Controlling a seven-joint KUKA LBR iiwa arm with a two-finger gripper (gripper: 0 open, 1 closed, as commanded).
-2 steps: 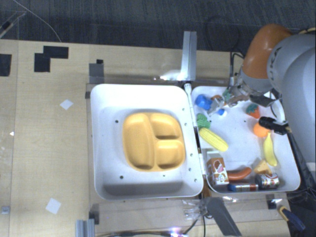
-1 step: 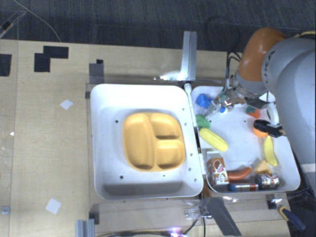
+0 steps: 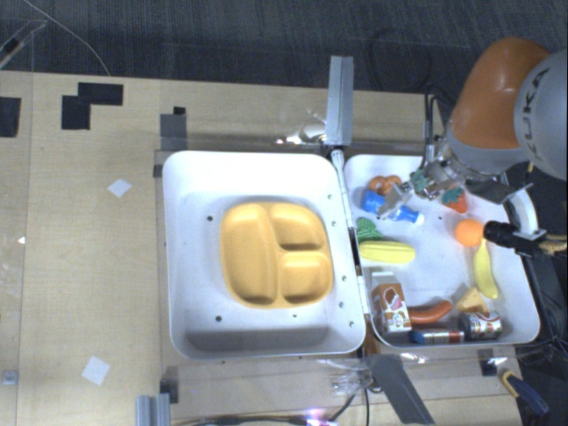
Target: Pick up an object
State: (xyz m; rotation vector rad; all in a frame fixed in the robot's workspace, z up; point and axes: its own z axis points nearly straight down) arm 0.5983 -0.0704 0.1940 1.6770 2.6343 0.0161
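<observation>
In the right bin: white plastic right bin [image 3: 531, 327] held the toys for picking.
Gripper: two-finger gripper [image 3: 434, 182] hovered over the clutter; finger state unclear.
Left bin: yellow divided plastic tray [image 3: 273, 253].

You have a divided tray [image 3: 272, 254] in the left bin [image 3: 182, 238]. The right bin [image 3: 524, 313], at three o'clock, holds corn [image 3: 387, 253] with a banana [image 3: 485, 272] at its three o'clock.

My grey arm [image 3: 532, 105] wears an orange band. I see a mustard-yellow divided plastic tray [image 3: 275, 253] in a white bin [image 3: 191, 264], an orange ball [image 3: 469, 232], a yellow banana [image 3: 484, 273], yellow corn [image 3: 388, 254].
</observation>
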